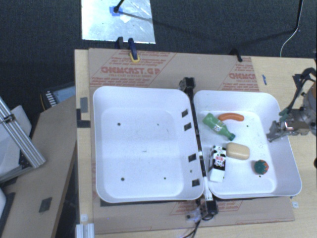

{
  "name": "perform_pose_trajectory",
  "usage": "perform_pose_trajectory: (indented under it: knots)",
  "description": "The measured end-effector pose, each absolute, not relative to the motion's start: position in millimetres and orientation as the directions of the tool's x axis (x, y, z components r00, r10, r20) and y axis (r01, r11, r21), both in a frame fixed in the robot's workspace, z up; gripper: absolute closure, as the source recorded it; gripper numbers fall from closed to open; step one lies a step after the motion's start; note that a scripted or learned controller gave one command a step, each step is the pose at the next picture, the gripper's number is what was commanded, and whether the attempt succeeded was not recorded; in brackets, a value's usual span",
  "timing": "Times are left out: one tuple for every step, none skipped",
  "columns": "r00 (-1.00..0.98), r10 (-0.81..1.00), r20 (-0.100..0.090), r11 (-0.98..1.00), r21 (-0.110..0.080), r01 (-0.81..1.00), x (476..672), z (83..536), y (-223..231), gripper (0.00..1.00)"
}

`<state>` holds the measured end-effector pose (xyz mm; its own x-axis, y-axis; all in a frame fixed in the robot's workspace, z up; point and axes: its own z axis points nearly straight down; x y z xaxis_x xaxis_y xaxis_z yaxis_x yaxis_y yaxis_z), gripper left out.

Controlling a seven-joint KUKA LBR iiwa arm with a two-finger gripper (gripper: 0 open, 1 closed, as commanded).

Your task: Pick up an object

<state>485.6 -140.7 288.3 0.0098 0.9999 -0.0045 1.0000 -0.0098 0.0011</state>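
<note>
Surface — pale wood under a printed cardboard sheet, carrying two shallow white bins side by side.

Left bin: white walls and a bare white floor are seen.

Right bin: five items are held, listed from the near edge outward.
- Black-and-white carton, cow-patterned, lying flat against the left wall at the near end of the group.
- Small round green object with a red patch, set near the right wall, well apart from the carton.
- Beige block, rounded at the corners, just beside the carton's far end; whether the two touch cannot be told.
- Green bottle, lying on its side, its neck pointed toward the beige block.
- Orange sausage-shaped item, farthest in the bin, lying crosswise just beyond the bottle.

Tool: seen at the right rim of the right bin, at about the level of the bottle, reaching in from the right. Nothing is seen between its fingers; whether they are apart or together cannot be told at this size. It is held well apart from all five items.

Beyond the bins — two clamps, one black and one blue with a yellow tip, are fixed at the far edge of the cardboard. A shiny metal sheet lies on the dark floor farther back.
</note>
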Motion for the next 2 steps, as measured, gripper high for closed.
perform_pose_trajectory:
  knots:
    - [-0.014,1.000,0.002,0.014,0.005,1.000,488.1,314.5,-37.4,1.00]
    - [-0.007,1.000,0.000,0.007,0.006,1.000,488.4,324.3,-43.0,1.00]
